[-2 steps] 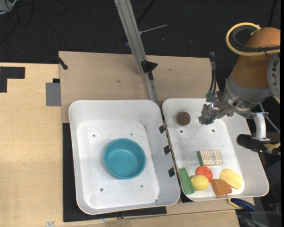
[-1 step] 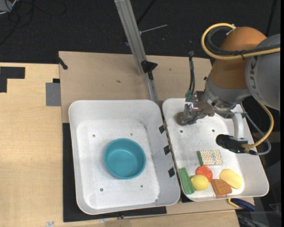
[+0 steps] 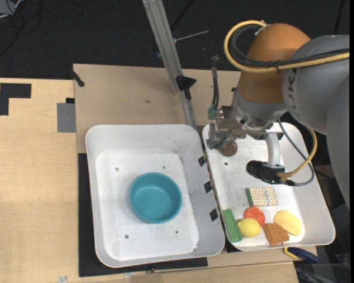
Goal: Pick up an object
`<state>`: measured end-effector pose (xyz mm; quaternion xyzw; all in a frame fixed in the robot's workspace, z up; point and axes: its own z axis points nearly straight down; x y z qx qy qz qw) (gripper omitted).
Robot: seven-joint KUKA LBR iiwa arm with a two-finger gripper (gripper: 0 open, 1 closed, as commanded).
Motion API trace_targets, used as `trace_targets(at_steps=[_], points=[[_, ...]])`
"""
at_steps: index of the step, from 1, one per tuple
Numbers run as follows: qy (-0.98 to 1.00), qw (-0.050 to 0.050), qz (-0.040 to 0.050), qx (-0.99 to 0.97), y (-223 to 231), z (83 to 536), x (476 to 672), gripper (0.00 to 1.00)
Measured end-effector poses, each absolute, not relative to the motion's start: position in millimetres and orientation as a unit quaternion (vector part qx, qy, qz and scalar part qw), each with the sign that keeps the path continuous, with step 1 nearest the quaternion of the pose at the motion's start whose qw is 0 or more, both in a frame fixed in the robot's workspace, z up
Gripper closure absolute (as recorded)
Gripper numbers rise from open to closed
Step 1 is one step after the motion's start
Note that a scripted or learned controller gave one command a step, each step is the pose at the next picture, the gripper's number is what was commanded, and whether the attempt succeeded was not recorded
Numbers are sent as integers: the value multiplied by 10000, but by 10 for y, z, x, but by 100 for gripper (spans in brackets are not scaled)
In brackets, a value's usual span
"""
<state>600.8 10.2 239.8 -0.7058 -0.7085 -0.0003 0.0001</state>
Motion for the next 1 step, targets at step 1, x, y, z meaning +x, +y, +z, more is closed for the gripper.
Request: trace_targets(at_steps=[1], points=[[-7081,7,4,-7061,544,2277,6136,100]])
